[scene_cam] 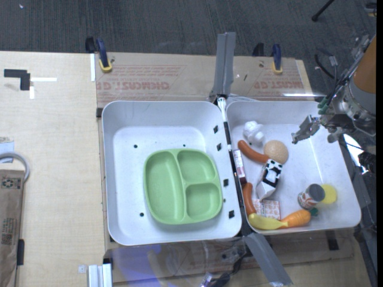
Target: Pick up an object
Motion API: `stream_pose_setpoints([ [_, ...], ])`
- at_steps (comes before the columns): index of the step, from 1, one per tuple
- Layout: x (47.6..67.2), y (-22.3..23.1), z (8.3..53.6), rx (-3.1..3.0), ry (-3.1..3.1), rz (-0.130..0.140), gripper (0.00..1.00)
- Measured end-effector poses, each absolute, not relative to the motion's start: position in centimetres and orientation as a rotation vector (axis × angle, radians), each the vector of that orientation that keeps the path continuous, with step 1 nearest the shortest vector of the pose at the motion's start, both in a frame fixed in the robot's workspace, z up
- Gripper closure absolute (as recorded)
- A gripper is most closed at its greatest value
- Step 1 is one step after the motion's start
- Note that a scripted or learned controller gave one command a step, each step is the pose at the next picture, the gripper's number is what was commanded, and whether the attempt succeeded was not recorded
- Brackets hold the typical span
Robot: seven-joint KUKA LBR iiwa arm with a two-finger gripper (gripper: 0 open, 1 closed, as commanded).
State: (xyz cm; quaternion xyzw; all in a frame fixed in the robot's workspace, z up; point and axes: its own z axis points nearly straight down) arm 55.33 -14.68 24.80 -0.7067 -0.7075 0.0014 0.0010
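The right bin [335, 160] holds a jumble of small items. There is a white figure [252, 131], an orange-red sausage [252, 152], a tan ball [276, 150] and a black-and-white box [271, 174]. Along the front lie a second sausage [247, 197], a yellow banana [266, 222], a carrot [296, 218] and a yellow-and-grey toy [317, 194]. My gripper [316, 133] hangs over the bin's upper right part, to the right of the tan ball. It is open with nothing between its fingers.
The left bin [119, 160] holds a green divided plate [182, 186]. A grey divider post [225, 64] rises between the bins at the back. A red-patterned packet [269, 208] lies near the banana. Clamps [103, 58] hold the cardboard at the back.
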Motion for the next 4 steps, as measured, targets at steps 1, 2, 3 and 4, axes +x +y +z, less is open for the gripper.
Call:
stream_pose_setpoints([
  [1,57.5,-10.4,9.1,-2.076,-2.356,0.002,0.00],
  [2,51.4,-11.2,9.1,-2.253,-2.187,0.002,0.00],
  [3,51.5,-11.3,10.1,-2.258,-2.184,0.001,1.00],
  [4,56.1,-5.6,23.2,-2.209,-2.233,0.004,1.00],
])
